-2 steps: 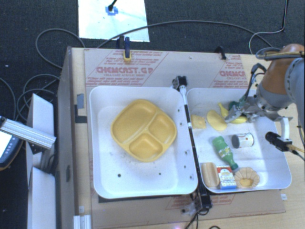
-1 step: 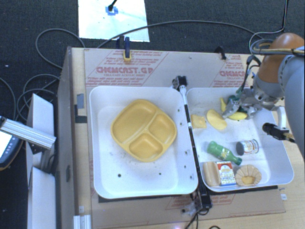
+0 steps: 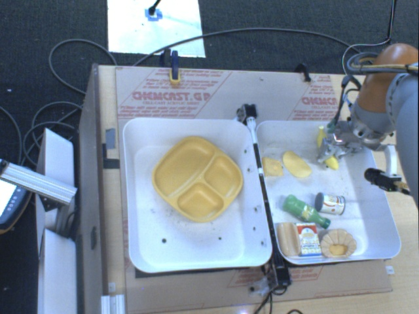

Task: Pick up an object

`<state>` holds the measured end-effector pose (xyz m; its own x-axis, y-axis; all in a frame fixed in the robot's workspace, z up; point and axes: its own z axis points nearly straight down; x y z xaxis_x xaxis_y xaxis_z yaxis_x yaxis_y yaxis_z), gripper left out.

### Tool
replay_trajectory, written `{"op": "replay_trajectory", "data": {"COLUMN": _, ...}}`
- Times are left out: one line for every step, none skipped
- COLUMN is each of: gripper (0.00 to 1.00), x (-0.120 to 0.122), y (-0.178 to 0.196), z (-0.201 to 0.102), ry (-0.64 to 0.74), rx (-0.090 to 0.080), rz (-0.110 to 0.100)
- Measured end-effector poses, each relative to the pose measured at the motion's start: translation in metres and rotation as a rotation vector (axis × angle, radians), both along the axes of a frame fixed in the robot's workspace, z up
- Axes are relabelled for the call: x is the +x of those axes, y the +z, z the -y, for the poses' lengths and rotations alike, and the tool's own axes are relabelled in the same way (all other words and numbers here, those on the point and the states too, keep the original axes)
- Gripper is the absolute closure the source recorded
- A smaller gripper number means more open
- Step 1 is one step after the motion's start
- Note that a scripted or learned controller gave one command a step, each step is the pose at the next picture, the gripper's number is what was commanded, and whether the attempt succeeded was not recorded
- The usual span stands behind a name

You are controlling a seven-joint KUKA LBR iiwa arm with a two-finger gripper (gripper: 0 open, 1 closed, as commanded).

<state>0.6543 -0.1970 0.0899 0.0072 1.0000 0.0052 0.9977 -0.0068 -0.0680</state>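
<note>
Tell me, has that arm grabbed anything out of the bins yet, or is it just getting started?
Nothing looks picked up yet. The claw is down in the right bin, near its far end, right at a small yellow item, but I cannot see that it holds it. The green bottle, the can, the two yellow pieces and the yellow tray in the left bin lie untouched. Gripping and lifting are left.

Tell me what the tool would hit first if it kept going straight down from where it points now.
Probably the small yellow piece just under the tool, then the right bin's floor. Depth is hard to judge from this slanted view.
</note>
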Motion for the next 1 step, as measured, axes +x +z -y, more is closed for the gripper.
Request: {"op": "replay_trajectory", "data": {"gripper": 1.0, "x": 0.0108, "y": -0.0028, "z": -0.0609, "ry": 0.01, "rx": -0.003, "rz": 0.051}}
